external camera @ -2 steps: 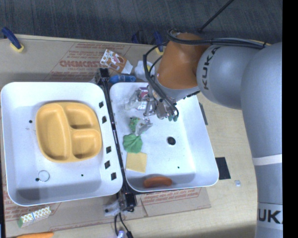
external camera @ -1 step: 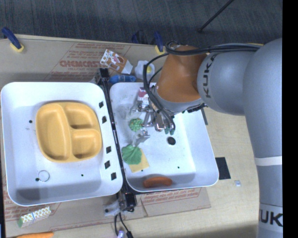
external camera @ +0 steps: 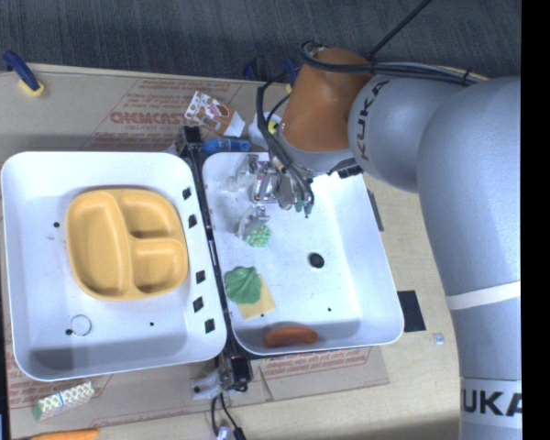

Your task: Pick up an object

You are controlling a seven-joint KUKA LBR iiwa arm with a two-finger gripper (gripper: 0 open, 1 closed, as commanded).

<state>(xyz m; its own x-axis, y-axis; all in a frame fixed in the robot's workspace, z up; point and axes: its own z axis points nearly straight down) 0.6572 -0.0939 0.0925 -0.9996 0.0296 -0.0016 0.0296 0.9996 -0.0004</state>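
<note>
Several objects lie in the right bin (external camera: 371, 273) under my gripper (external camera: 257, 216). I cannot tell how the jaws are set. From the camera view, a small green ball-like piece (external camera: 258, 236) sits just below them, a green leafy toy (external camera: 243, 284) further below, an orange piece (external camera: 290, 335) well beyond. My worry: closing slightly off-centre would nudge the ball away instead of catching it.
</note>
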